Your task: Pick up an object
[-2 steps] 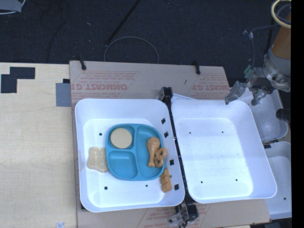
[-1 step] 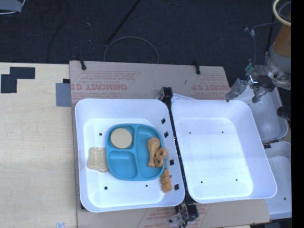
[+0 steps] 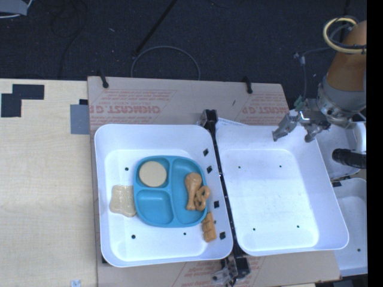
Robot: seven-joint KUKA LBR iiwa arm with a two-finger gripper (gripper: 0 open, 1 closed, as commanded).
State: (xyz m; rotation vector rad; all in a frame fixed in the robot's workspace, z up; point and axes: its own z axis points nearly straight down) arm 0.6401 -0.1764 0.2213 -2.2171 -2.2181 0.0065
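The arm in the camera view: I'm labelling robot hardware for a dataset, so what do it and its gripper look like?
The arm has an orange band above a grey wrist section, with a pale yellowish cable loop on top. The gripper is metallic grey, with two slim dark-tipped fingers and thin cables beside it.

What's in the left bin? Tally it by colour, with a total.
Blue: 1, the tray
Tan: 4, the disc, the twisted piece, the slab, the chunk
Total: 5
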